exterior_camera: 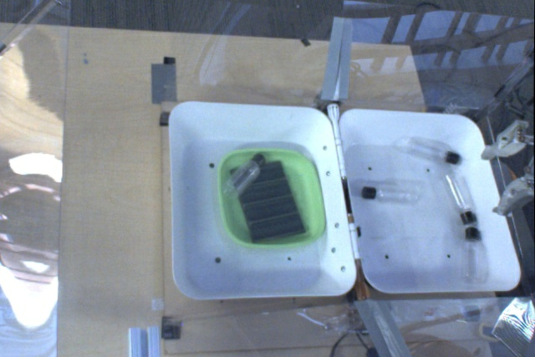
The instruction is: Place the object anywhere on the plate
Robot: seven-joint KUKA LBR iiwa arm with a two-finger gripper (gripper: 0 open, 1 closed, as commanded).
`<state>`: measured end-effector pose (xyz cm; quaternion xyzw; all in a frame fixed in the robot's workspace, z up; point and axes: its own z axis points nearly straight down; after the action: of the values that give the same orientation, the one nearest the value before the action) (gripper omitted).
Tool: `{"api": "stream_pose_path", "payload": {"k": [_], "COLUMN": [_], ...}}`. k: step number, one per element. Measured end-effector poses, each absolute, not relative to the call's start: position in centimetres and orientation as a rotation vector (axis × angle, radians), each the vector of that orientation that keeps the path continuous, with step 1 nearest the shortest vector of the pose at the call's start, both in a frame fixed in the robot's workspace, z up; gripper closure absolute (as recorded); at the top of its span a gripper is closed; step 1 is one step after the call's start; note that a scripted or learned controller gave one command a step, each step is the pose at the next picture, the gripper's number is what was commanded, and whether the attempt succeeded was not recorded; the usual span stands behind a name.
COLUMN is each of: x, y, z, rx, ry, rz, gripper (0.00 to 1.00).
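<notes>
- Pale wooden bench (100,180) with two white bins side by side, grey carpet behind.
- Gripper (511,170) way over at the right edge, just past the right bin's (368,272) outer rim; open or closed, honestly can't tell, too little showing.
- Nearest to it: clear vials with black caps scattered in that bin, two by the right wall (458,195) (473,251), one up top (426,148), one toward the left (389,193).
- Further out, left bin (188,263) holding a green plate (227,205).
- On the plate: a black ridged block (272,203), plus another clear vial (245,173) lying at its upper-left corner.
</notes>
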<state>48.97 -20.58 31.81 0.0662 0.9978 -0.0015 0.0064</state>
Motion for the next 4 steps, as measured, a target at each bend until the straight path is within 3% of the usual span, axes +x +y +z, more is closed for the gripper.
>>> {"api": "stream_pose_path", "payload": {"k": [1,2,4], "x": [49.0,50.0,50.9], "y": [-20.6,-20.6,-20.5], "z": [29.7,34.5,34.5], "rx": [-0.181,-0.477,-0.316], "ry": [3.124,3.092,3.113], "rz": [-0.006,-0.008,-0.006], "gripper": [0.0,0.0,0.0]}}
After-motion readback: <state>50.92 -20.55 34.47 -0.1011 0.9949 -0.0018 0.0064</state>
